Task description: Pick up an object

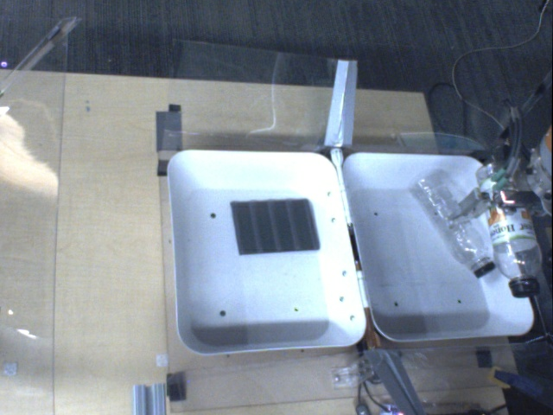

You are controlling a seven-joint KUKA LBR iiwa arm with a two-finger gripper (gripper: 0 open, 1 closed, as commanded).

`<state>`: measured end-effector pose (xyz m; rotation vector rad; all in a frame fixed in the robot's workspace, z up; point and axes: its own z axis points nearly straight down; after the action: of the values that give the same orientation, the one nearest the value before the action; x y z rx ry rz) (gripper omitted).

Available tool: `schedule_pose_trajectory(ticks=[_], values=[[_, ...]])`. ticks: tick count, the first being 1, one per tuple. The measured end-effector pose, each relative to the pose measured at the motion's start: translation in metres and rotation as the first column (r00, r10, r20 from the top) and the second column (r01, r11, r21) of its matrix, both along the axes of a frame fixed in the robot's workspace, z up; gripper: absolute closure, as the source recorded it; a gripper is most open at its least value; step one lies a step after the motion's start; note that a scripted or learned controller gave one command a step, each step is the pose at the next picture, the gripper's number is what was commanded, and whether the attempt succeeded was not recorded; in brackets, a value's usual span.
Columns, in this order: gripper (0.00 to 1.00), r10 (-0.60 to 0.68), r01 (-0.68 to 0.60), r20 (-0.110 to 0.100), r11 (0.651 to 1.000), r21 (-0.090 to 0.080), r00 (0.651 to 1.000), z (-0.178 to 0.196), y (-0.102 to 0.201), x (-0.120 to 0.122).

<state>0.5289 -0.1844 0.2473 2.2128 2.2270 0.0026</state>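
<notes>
**Bottles jammed up against the right bin's edge**

Clear plastic bottle (449,219) lies on its side in the right-hand bin (406,301). It slants from the back middle toward the front right, with a small dark cap at its lower end. Just beside it, tight against the bin's right wall, is a labelled bottle (508,236) with a black cap pointing to the front. The two look like they're touching, or very nearly. The gripper (504,188) sits over the upper end of that pair at the view's right edge. Honestly I can't tell whether it's released or clenched, or if it's got hold of anything, because it's too cluttered there.

The left-hand bin (194,301) holds a dark ribbed rectangle (275,226), lying flat about in the middle, well apart from the bottles.

Both bins sit side by side on a pale wooden bench (104,232), pretty much touching along the shared edge. A metal strip (342,102) runs back from where they meet. Small black blocks (173,115) sit by the left bin's corners. Beyond the bench is dark carpet (216,15), with thin cables (492,50) looping at the upper right.
</notes>
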Motion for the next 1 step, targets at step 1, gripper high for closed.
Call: schedule_pose_trajectory(ticks=[1], values=[[0.00,0.124,-0.124,0.001,0.992,-0.001,0.992,-0.0451,-0.0206,0.0419]])
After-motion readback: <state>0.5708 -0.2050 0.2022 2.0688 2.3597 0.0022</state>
